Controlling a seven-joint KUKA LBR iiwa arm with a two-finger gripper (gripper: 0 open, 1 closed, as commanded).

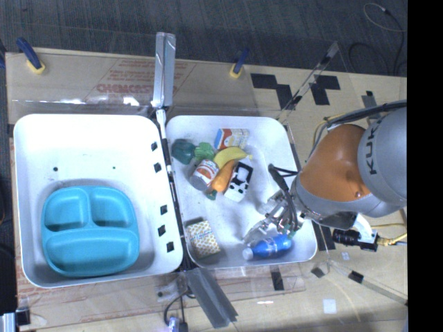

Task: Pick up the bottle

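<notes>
Where the bottle lies: while the other items crowd the upper half of the right bin (294, 147), the bottle (271, 247) rests alone on its side in that bin's lower right corner, close to the front wall.
Bottle look: blue body with a pale cap end pointing toward the view's left.
Long axis: nearly level across the view, running left to right, the right end tilted slightly upward.
Gripper position: the gripper (280, 220) hangs just above the bottle in the view, at the end of the grey arm with the orange band (333, 168) that reaches in from the right.
Key relation: the bottle lies directly below the fingertips in the view, so close that contact may exist; height above it cannot be judged from this slanted view.
Jaw state: the thin metal fingers blur into each other and into the bottle's top edge, so whether they are spread or closed cannot be told, and no grasp can be claimed.
Nearest neighbour: a patterned block (202, 236) sits well to the left along the front wall, clear of the approach.
Judgement for the coming move: the fingers would best straddle the bottle across its short width, closing roughly top to bottom in the view, since closing along its length would likely push it toward the wall.
</notes>
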